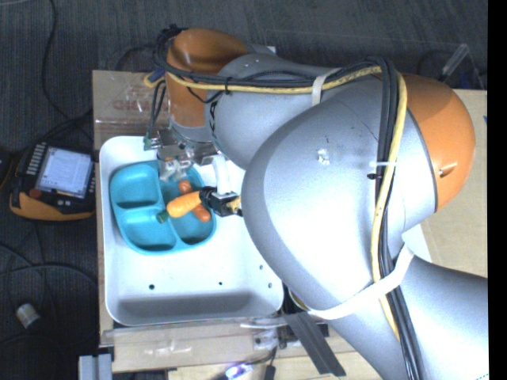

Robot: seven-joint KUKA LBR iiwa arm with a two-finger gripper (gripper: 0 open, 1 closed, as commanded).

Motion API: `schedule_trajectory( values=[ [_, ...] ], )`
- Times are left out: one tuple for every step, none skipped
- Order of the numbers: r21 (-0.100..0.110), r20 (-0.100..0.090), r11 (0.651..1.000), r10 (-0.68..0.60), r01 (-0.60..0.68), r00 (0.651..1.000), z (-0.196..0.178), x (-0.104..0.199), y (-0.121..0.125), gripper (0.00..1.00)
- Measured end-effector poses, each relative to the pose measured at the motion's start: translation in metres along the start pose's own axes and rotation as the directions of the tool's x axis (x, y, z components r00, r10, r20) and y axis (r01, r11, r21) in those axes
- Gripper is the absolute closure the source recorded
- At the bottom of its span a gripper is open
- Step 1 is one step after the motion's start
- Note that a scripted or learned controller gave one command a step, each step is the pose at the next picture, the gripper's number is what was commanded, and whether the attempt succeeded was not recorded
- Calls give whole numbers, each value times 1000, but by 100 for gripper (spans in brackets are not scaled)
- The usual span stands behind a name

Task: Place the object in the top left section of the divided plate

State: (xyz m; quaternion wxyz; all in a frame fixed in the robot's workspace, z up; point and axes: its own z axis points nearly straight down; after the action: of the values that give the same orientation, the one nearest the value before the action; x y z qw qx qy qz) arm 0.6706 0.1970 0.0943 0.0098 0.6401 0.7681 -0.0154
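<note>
The carrot (184, 205) lies across the blue divided plate (135, 204); whether the gripper (178, 165) is apart or together, I cannot tell; lower it squarely before grasping.

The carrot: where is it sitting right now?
In the camera view, the carrot lies across the right part of the blue divided plate, in the left white bin, just below the gripper.

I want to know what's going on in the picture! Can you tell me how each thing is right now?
Divided plate: blue, lying flat in the white bin.
Carrot: lying across the plate's sections, just under the gripper.
Gripper: low over the plate.
Tablet: on the floor, screen lit.
</note>
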Motion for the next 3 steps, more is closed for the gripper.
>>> schedule_trajectory(
  values=[
    [-2, -37, 978, 207, -208, 978, -1, -79, -39, 100],
    [11, -12, 918, 397, -396, 918, -4, -19, -5, 100],
    [14, -32, 825, 565, -564, 825, -14, -69, -58, 100]
  ],
)
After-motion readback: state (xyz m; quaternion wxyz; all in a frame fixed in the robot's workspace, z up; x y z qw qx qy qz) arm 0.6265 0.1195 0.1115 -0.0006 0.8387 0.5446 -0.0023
